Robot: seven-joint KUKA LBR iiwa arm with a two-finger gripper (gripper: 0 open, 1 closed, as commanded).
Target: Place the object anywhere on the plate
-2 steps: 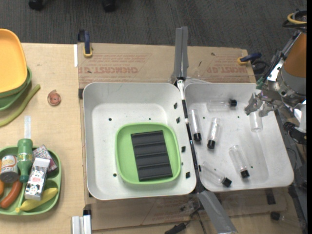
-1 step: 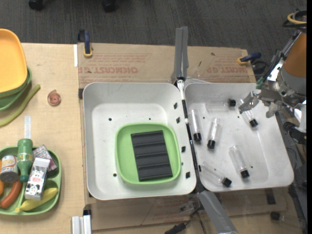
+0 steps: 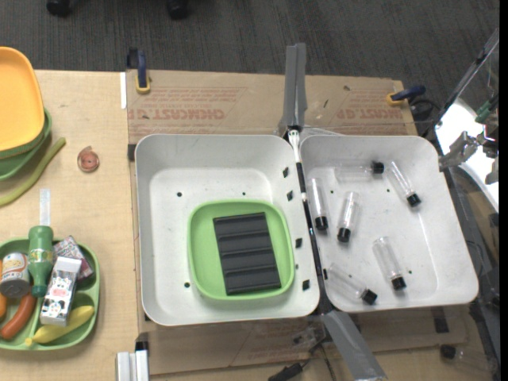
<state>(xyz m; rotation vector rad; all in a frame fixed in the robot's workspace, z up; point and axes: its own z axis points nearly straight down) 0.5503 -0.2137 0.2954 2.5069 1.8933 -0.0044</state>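
Note:
A square green plate (image 3: 200,248) lies in the left white bin (image 3: 163,205), slightly toward its front. A black ridged block (image 3: 248,252) rests flat in the middle of the plate. In the right white bin (image 3: 448,236) lie several clear vials with black caps, among them one near the divider (image 3: 317,205), one beside it (image 3: 346,216) and one at the back right (image 3: 403,183). All of them lie loose on the bin floor, apart from each other.
On the wooden table to the left sit stacked yellow and green dishes (image 3: 16,101) and a green tray of toy food (image 3: 48,308). Clamps (image 3: 139,71) hold the cardboard behind the bins. Metal framework (image 3: 472,145) stands at the right bin's far corner.

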